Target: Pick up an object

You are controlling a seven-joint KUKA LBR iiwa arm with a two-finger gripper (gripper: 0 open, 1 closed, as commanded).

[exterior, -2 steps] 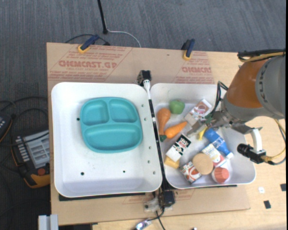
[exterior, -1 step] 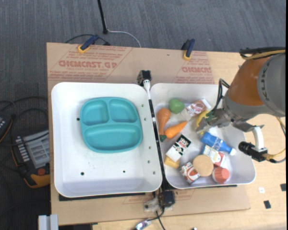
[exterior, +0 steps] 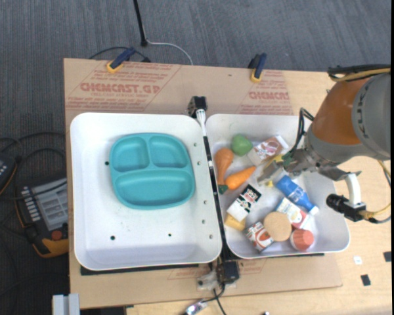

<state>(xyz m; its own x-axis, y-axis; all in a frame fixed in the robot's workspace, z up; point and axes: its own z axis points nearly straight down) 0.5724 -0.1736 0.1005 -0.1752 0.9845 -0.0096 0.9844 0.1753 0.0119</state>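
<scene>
White bins sit side by side on the desk [exterior: 85, 77]: the left bin [exterior: 92, 241] holds a teal divided tray [exterior: 152, 170]; the right bin [exterior: 335, 238] holds a carrot [exterior: 240, 176], green ball [exterior: 241, 144], blue tube [exterior: 295, 194] and packets. Cardboard reads "CHEMCAST GP". The gripper [exterior: 276, 168] hovers by the carrot; I cannot tell how its fingers stand.

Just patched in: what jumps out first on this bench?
The teal divided plate lies alone in the left bin. The right bin is crowded with toy food: a green ball, carrots, a blue bottle. The grey-and-orange arm reaches in from the right, its gripper low among them.
</scene>
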